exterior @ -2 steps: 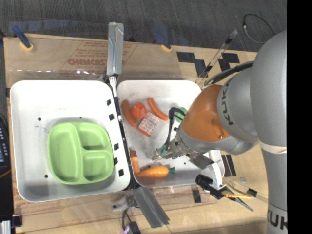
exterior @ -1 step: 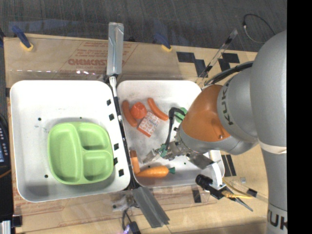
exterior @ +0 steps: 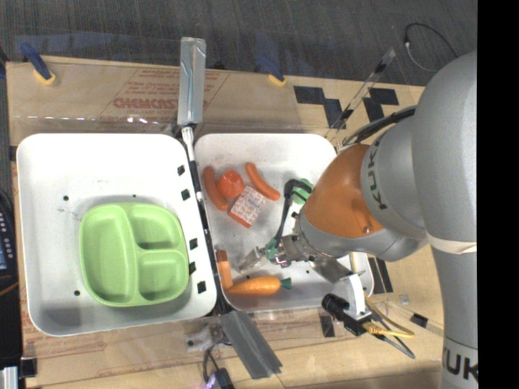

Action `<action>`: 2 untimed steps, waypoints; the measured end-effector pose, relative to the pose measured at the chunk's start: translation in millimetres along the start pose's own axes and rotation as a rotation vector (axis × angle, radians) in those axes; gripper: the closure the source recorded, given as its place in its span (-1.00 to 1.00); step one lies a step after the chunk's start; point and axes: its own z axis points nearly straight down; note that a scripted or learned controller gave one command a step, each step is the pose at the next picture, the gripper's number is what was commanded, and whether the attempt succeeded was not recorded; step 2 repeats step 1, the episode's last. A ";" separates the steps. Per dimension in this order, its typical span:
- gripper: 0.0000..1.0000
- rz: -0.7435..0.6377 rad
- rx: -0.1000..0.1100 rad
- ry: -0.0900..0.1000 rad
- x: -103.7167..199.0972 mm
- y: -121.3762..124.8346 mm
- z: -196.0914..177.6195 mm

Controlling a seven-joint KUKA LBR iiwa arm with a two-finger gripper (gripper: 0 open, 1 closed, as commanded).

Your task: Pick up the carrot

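A: The arm came in from the right and bulked over the right bin; why so low?

B: It looked bent down toward the near wall of that bin, I judged because the carrot lay there, on its side along the front edge; the gripper hung just above it and a little toward the back.

A: And the left bin?

B: It held a green divided plate, flat in the middle; nothing there seemed to bear on the task.

A: What else sat in the right bin?

B: Toward the back, a small patterned packet with a red piece touching it, and two orange sausage-like pieces, one to the right, one to the left; well apart from the carrot, so they shouldn't have hindered a grasp.

A: Was the claw clamped on anything?

B: I couldn't tell; the tips were too small and cluttered to read, and the carrot appeared to rest on the bin floor.
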 end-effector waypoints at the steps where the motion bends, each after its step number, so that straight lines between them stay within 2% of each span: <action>1: -1.00 -0.121 -0.002 -0.005 19.2 3.5 0.1; 2: -1.00 -0.121 -0.002 -0.005 19.2 3.5 0.1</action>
